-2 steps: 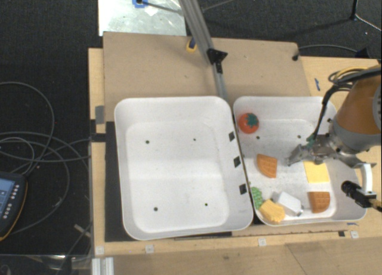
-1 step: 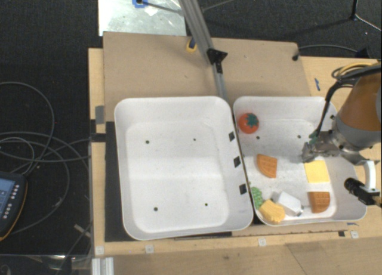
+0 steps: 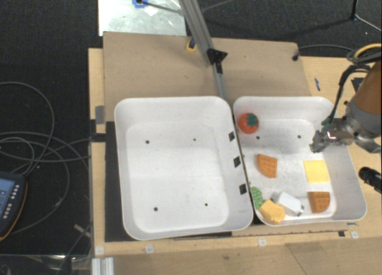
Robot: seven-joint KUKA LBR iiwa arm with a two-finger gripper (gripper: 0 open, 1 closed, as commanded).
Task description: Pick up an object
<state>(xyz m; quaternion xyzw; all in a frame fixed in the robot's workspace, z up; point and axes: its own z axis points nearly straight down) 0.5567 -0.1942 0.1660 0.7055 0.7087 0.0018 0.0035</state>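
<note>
While the arm reached in from the right, the scene stood thus:
Gripper (image 3: 318, 142): over the right bin's (image 3: 286, 108) far right side, holding nothing; whether open or closed, I cannot tell.
Tomato (image 3: 248, 123): far left corner.
Waffle wedge (image 3: 267, 165): centre.
Yellow block (image 3: 316, 171): just below the gripper.
Left bin (image 3: 128, 116): beside it.

a grey pole (image 3: 197, 20) is slanting down from the top and ending at a black clamp (image 3: 216, 56) just above where the two bins meet. a brown board (image 3: 161, 65) is lying under the bins on the bench (image 3: 95, 148). black cables (image 3: 36, 148) are looping over the dark floor on the left, near a handheld screen (image 3: 9, 199) at the edge. a shiny sheet (image 3: 122, 2) with blue tape (image 3: 140, 2) is sitting at the top.
</note>
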